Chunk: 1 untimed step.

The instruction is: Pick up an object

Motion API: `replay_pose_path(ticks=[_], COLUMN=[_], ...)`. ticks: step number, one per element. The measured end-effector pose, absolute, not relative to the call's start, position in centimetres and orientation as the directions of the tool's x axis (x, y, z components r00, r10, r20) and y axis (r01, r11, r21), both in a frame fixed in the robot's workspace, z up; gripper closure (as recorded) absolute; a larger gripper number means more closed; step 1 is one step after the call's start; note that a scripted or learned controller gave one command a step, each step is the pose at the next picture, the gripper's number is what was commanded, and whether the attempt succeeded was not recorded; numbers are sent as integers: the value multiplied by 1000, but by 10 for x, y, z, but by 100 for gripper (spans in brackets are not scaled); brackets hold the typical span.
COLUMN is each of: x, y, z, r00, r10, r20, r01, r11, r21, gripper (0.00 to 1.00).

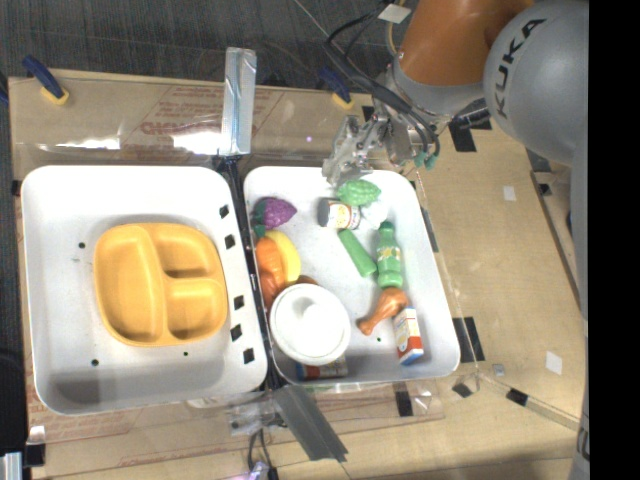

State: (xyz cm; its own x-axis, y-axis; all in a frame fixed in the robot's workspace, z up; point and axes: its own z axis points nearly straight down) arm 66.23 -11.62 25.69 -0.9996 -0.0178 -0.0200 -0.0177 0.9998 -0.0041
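Upper right of the frame, our gripper (352,168) hovers over the green leafy toy (360,190) (jaw state we cannot tell), seemingly poised to grasp.

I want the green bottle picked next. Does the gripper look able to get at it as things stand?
Probably yes. The green bottle lies uncovered in the right bin, open from above; the gripper is near that bin's far edge.

**Hidden and cut off**

The arm (520,48) runs out past the top and right edges. The white bowl (311,321) covers most of a dark item (322,371) beneath it, perhaps a can. The gripper (352,160) blurs against the light green toy (360,190).
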Motion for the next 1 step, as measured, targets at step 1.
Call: replay_pose_path(ticks=[1], x=[664], y=[-116], z=[268], r00=[-999], r10=[-19], r20=[-26], r01=[-19], r11=[1000], r21=[-5], gripper=[100])
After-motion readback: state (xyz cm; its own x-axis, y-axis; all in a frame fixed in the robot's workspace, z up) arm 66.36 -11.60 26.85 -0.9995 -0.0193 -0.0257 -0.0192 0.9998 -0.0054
